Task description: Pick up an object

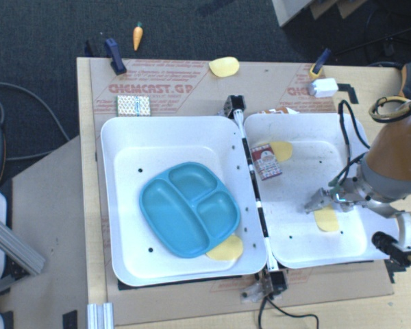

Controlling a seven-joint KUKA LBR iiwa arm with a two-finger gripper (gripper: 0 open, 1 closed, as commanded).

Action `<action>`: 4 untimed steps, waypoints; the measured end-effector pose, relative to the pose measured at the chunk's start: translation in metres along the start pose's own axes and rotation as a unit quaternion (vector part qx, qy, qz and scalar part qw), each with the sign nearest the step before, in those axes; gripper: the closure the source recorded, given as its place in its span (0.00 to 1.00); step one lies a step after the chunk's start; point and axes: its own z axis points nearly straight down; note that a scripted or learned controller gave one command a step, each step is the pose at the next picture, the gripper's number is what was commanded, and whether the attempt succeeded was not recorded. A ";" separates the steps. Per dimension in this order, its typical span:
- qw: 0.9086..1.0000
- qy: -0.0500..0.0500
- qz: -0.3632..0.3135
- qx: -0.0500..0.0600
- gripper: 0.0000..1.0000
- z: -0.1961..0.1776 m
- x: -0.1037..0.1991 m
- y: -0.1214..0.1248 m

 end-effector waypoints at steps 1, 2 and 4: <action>1.000 0.000 0.001 -0.001 1.00 -0.010 0.000 0.001; 1.000 0.000 0.001 -0.001 0.00 -0.010 0.000 0.000; 1.000 -0.001 0.000 -0.001 0.00 -0.033 -0.039 0.010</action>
